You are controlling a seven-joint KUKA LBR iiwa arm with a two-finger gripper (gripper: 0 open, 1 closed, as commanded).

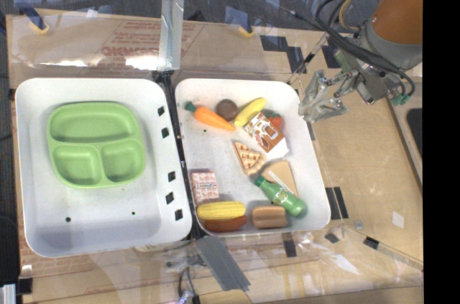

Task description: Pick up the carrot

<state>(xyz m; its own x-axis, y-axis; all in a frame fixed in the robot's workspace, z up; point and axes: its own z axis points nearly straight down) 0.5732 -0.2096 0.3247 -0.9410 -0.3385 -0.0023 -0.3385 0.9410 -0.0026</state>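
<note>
The arm [399,1] is running off the top and right edges, so just its orange band and wrist are showing. The gripper [321,103] is looking like a grey tangle against the bench; its fingers are too blurred to separate. The printing on the small pink carton [204,186] is staying too small to read.

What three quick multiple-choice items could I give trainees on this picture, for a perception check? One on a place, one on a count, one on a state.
1. Where is the carrot?
A. right bin, top-left corner
B. on the green tray
C. on the bench

2. How many compartments has the green tray?
A. two
B. three
C. five

3. Where is the end effector?
A. gripping the carrot
B. over the left bin
C. at the right bin's right rim, apart from the carrot

Answers: 1 A, it lies beside the banana; 2 B, one wide, two small; 3 C, a clear gap shows.
</note>
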